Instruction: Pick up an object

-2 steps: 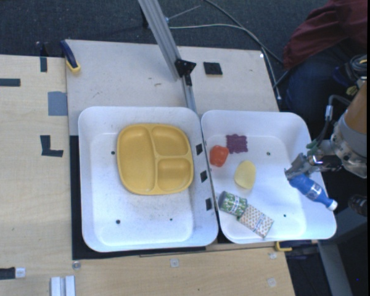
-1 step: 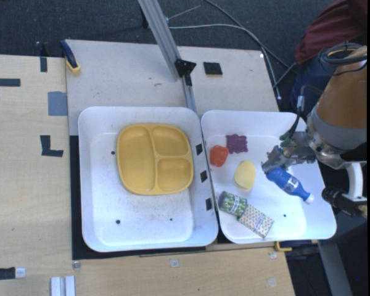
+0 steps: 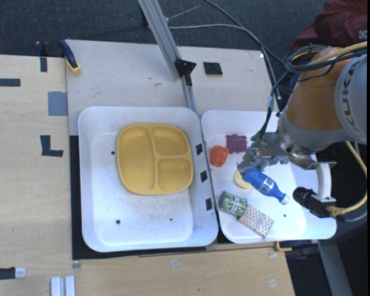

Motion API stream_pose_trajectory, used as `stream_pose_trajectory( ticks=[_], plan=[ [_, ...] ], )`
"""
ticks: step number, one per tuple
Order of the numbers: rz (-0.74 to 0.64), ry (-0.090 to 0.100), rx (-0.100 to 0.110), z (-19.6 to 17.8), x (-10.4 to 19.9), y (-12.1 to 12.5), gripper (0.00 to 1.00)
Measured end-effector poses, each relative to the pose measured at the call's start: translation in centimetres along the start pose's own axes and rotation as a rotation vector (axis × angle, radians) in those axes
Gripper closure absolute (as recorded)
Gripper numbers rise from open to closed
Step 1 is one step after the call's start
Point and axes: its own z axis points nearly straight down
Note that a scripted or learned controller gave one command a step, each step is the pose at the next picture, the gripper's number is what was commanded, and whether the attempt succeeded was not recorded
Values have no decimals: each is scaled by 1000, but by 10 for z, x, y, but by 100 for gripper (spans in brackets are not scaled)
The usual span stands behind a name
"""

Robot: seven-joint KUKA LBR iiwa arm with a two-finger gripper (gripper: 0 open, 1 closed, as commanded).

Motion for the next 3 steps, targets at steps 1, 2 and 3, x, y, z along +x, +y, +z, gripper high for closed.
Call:
stream_pose_trajectory(
  ticks=[1, 2, 3],
  plan=[
    [-1, 1, 1, 11, 59, 7, 100],
    [-2, 1, 0, 18, 112, 24, 100],
    [-2, 1, -2, 7, 166, 35, 100]
  ],
)
